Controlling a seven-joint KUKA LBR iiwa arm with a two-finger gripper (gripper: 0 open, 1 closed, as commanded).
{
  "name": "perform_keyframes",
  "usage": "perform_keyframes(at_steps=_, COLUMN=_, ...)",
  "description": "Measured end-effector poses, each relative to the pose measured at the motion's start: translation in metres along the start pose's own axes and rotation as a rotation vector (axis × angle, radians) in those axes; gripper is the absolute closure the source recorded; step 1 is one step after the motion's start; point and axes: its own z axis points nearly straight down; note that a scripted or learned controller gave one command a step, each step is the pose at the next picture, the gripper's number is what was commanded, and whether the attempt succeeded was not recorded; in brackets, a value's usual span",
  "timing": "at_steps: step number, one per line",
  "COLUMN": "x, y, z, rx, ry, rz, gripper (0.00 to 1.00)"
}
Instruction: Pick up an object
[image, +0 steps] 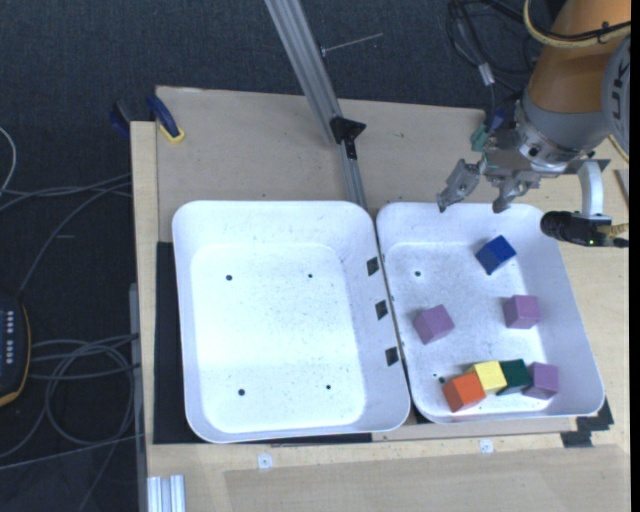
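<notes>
My gripper (475, 197) hangs over the far rim of the right bin (575, 330), its two fingers spread apart with nothing between them. A blue cube (495, 253) lies just below and to the right of it, apart from the fingers. Further down in the same bin are a purple cube (433, 323) and another purple cube (521, 311). Along the near wall sit an orange block (464, 391), a yellow block (489, 376), a green block (514, 374) and a third purple cube (544, 379), packed side by side.
The left bin (200, 330) adjoins the right one at a hinged seam (382, 310). A slanted metal rod (320, 90) crosses the bench behind the bins. A black sensor (570, 228) juts from the arm at the right bin's far corner.
</notes>
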Motion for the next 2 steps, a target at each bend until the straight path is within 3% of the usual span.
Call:
perform_keyframes(at_steps=1, x=0.0, y=0.0, z=0.0, rx=0.0, ry=0.0, rz=0.0, gripper=0.0)
perform_keyframes(at_steps=2, x=0.005, y=0.005, z=0.045, rx=0.004, ry=0.0, rz=0.0, gripper=0.0)
